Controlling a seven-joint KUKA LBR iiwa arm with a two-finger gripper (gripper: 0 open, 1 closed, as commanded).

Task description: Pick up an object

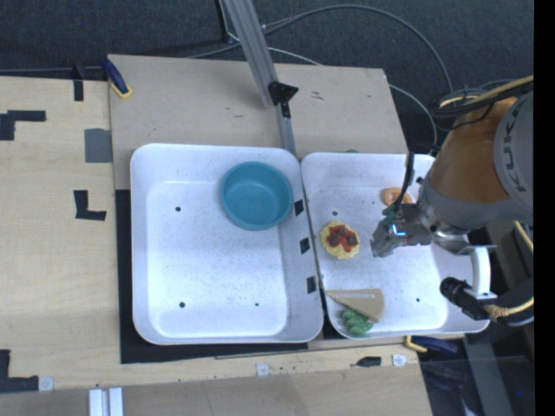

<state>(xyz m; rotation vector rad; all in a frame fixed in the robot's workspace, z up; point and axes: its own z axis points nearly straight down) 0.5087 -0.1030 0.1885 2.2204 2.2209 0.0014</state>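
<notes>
Over the right bin (425,315), the gripper (386,239) hangs just right of the pizza toy (340,240), nothing seen between its fingers; whether they are apart cannot be told. A clean pick likely means centring over the pizza toy before descending.

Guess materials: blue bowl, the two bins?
Blue bowl: likely moulded plastic, uniform teal, smooth with a soft sheen, thick rounded rim. Left bin and right bin: probably thin formed plastic, white with fine dark speckling, rounded corners and lips; painted metal can't be ruled out.
</notes>
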